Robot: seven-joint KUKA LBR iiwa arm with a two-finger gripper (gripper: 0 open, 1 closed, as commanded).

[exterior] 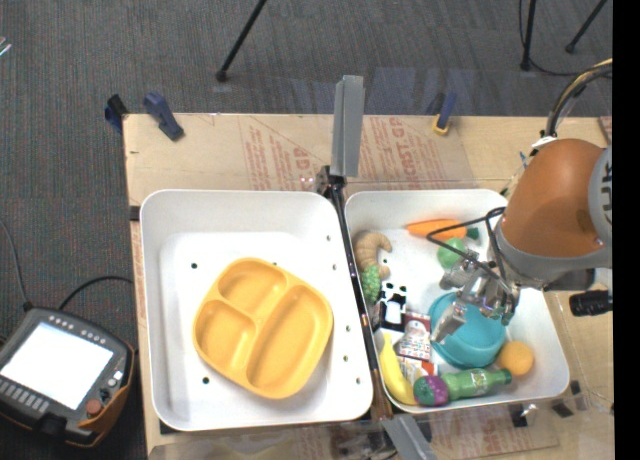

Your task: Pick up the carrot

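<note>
The carrot (pixel 437 227), orange with a green top at its right end, lies near the far wall of the right bin (pixel 440 198). My gripper (pixel 462 314) hangs lower in that bin, over the teal bowl (pixel 470 343), well short of the carrot. Its fingers look spread with nothing between them. The arm's orange band (pixel 555 203) rises to the right of it.
The right bin also holds a croissant (pixel 372 245), a green bottle (pixel 470 382), a banana (pixel 394 372), an orange ball (pixel 516 357), a small packet (pixel 413 338) and a black-and-white toy (pixel 392 303). A yellow divided plate (pixel 263 326) lies in the left bin (pixel 160 248).
</note>
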